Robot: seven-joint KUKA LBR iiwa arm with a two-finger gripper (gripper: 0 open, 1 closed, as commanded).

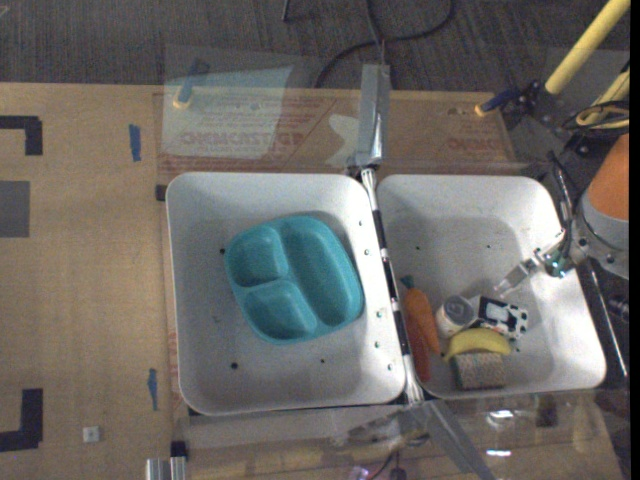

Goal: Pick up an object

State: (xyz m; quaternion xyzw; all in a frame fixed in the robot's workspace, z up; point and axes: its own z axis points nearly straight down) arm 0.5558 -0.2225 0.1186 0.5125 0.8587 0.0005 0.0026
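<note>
In the right bin (470, 208), a cluster lies at the front left corner. It holds an orange carrot (421, 326), a yellow banana (477, 342), a tan sponge block (479, 369), a small white and grey cylinder (456, 313) and a black-and-white small item (501, 314). My gripper (520, 274) reaches in from the right edge, low over the bin floor, just up and right of the black-and-white item. Nothing is visibly held in it.
The left bin (200, 218) holds a teal divided plate (293, 277). A metal divider rail (378, 238) runs between the bins. The arm's orange band (612, 183) hangs over the right bin's right rim. Cables and a yellow pole lie at the far right.
</note>
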